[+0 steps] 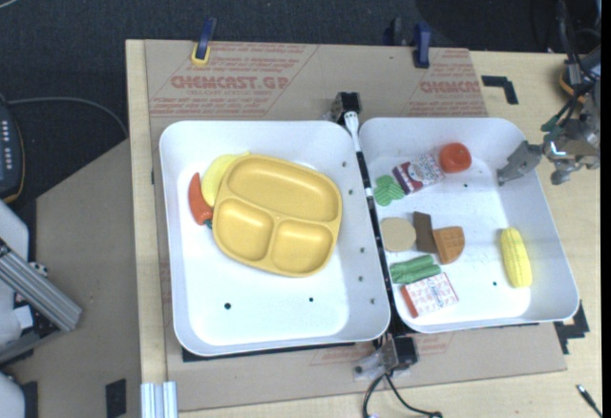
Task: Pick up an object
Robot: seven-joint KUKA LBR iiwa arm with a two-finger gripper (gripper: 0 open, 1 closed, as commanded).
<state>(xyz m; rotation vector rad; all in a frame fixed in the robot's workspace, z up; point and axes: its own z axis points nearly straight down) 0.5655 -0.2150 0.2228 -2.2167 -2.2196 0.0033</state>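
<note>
The right bin [535,306] holds several small objects. An orange-red ball [455,157] lies at the back next to a red and white packet [417,174]. A green piece [388,189] lies at the left wall. In the middle are a tan slab [397,234] and a brown block [442,240]. A green pod [414,267] and a red-patterned card [429,294] lie toward the front. A yellow corn cob [516,257] lies on the right. My gripper [527,165] hangs over the right bin's back right corner, apart from all of them.
The left bin [196,311] holds a yellow divided tray [277,214] that lies on top of a red piece [199,199] and a yellow piece [218,173]. Clamps [201,44] hold the cardboard at the back. A cable [391,378] runs below the front edge.
</note>
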